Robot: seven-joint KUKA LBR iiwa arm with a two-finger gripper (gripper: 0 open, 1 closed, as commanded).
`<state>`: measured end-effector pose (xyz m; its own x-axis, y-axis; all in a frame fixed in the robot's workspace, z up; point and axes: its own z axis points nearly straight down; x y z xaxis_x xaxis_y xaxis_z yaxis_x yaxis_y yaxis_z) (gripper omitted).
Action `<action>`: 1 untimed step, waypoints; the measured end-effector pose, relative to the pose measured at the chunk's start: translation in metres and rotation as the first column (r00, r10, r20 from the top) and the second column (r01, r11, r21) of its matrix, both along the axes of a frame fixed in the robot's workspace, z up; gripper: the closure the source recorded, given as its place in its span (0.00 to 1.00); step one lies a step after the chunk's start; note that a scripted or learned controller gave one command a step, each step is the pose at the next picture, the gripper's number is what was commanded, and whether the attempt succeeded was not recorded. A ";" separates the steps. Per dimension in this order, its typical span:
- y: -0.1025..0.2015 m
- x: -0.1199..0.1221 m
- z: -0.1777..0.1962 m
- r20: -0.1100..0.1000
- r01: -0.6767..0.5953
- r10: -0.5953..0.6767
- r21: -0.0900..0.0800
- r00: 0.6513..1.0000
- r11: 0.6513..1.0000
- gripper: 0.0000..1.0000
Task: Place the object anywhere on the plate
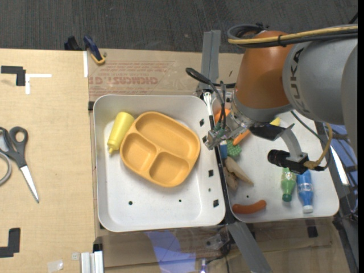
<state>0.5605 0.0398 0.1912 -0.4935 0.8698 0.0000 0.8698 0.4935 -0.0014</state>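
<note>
Arm (296,67) enters from right, wrist over the L edge of the R bin (324,209), near the divider btw the two bins. Gripper (219,134) sits low at that edge, partly hidden by wrist housing and cables; finger spread not resolvable, so cannot tell if wide, narrow or gripping. Plate (159,148) = orange, 3 compartments, rounded rectangle, lies in L bin (114,209), upper-middle of the floor, long axis running from the bin's far-L toward its near-R corner; its R rim is near the bin's R wall, just L of gripper, not touching as far as visible. Yellow bottle-like obj (118,129) rests against plate's far-L rim, long axis roughly far-to-near w/ slight tilt, narrow end toward near side. R bin contents: orange carrot-like piece (242,136) directly under/beside gripper, slanting up to the R, partly covered by wrist; green piece (235,151) just below it; tan wooden-looking obj (236,175) nearer, along the bin's L edge, long axis diagonal; red-orange sausage shape (249,207) near the near-L corner, lying approx parallel to near edge; green bottle (288,185) and blue bottle (305,191) side by side toward near-R, both long axes far-to-near. Which obj the gripper addresses: cannot tell. Scissors (20,158) on bench L of bins, well apart.
</note>
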 end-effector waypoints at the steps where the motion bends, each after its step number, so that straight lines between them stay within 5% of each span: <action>1: 0.056 -0.037 0.000 -0.001 -0.459 0.459 0.001 0.888 0.888 1.00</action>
<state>0.5239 0.0956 0.1910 -0.8378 0.5459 0.0012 0.5459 0.8378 -0.0014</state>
